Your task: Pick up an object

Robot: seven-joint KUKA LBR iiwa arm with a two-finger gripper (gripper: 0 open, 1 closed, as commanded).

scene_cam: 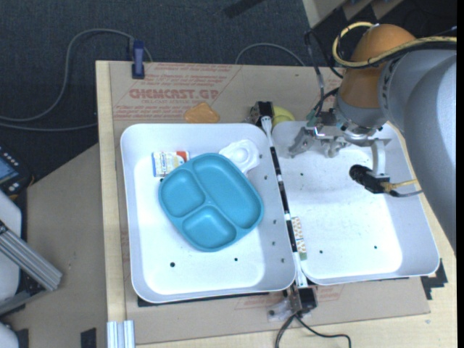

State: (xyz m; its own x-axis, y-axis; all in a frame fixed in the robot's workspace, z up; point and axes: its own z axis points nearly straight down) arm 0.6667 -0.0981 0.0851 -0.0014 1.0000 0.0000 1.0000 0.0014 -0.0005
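Note:
A blue three-section plate (210, 201) lies in the middle of the left bin (145, 267). Behind it, a small white cup-like piece (241, 154) touches its far edge, and a little printed packet (168, 162) lies by its far left edge. My gripper (319, 141) hangs over the far left corner of the right bin (362, 267), below the orange band (366, 60). It is well apart from the plate, with the bin divider between them. Nothing shows held in it.
An orange lump (201, 112) and a yellow-green object (282, 114) lie on the cardboard behind the bins. A black part with a yellow cable (368, 179) hangs off the arm over the right bin. Cables run across the dark floor at the back.

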